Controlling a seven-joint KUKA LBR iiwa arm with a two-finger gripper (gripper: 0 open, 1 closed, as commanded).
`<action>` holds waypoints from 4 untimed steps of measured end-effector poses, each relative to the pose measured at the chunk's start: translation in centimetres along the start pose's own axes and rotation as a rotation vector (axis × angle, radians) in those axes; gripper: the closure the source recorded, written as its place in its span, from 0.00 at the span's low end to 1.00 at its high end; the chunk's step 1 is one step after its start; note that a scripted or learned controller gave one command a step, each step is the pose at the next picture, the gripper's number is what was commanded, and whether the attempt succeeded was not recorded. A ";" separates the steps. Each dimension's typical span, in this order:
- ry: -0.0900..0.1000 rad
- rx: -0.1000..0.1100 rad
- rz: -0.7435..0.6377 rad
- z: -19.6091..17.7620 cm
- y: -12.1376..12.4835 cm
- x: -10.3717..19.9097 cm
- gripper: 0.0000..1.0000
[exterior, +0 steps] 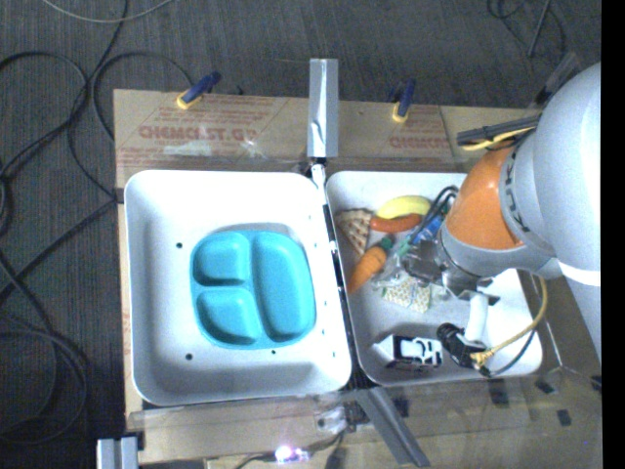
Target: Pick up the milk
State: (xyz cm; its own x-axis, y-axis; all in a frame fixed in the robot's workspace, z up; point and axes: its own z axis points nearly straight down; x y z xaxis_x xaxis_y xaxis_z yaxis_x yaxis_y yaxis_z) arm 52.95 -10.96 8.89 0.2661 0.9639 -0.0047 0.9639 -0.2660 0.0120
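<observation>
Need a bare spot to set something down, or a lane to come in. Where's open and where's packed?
Open: the left bin's white floor around the blue tray, widest along its left wall. In the right bin, one small patch at the front left, between the carrot and the milk. Packed: the right bin's back and middle, where the food sits under the arm.

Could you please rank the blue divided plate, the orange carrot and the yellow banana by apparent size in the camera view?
1. Blue divided plastic plate, clearly largest.
2. Orange carrot and yellow banana: alike, both partly hidden, so unranked.
</observation>
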 end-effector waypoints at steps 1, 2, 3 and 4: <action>0.003 -0.002 0.176 -0.1 -4.3 -0.1 0.00; 0.003 0.005 0.466 0.1 1.5 -5.9 0.00; -0.001 0.007 0.464 -0.8 1.5 -6.0 1.00; -0.006 0.015 0.707 -12.0 4.5 1.4 1.00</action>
State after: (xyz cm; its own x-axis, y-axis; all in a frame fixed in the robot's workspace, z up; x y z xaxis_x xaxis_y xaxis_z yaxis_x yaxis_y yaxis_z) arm 57.57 -10.76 20.89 0.8283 0.5602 -0.0065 0.5602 -0.8284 0.0003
